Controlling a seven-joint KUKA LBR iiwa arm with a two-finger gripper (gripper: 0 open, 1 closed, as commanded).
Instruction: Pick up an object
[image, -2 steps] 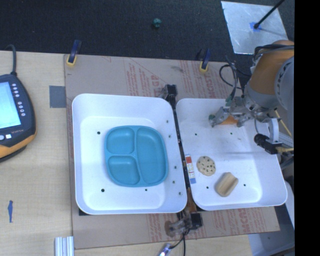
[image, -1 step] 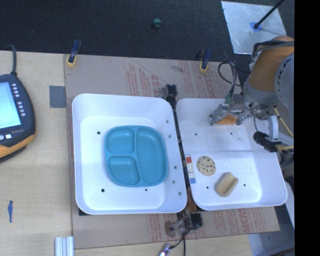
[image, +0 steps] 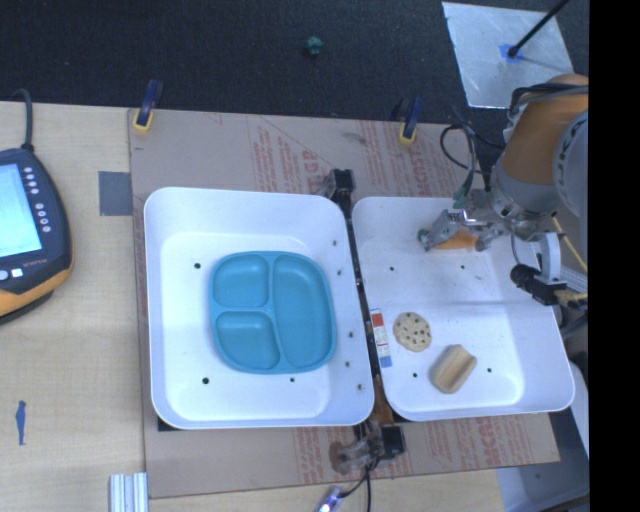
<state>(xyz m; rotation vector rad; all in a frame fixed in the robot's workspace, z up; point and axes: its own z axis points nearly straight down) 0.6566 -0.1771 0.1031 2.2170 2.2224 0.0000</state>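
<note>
Two white bins sat side by side on the bench; the right bin (image: 520, 385) served as landmark. The arm (image: 545, 140), grey with an orange band, reached in over that bin's far right corner. Its gripper (image: 452, 232) hung low over the bin's far part, fingertips close to the floor. A small orange object (image: 457, 241) lay right at the fingertips, partly covered by them; whether it sat between the fingers or just beneath them could not be told, nor could their spread. In the near half of the right bin lay a round cookie (image: 412, 331) toward the left wall, and a tan block (image: 452, 369), bread-like, just beside it toward the near rim, the two apart. A small labelled strip (image: 379, 337) lay along the seam at the bin's left wall. Left of the right bin, the left bin (image: 170, 330) held a blue divided plate (image: 272, 311), three compartments, flat at its centre. Well left of both bins, a pendant with screen (image: 28, 232) rested on the bench.
</note>
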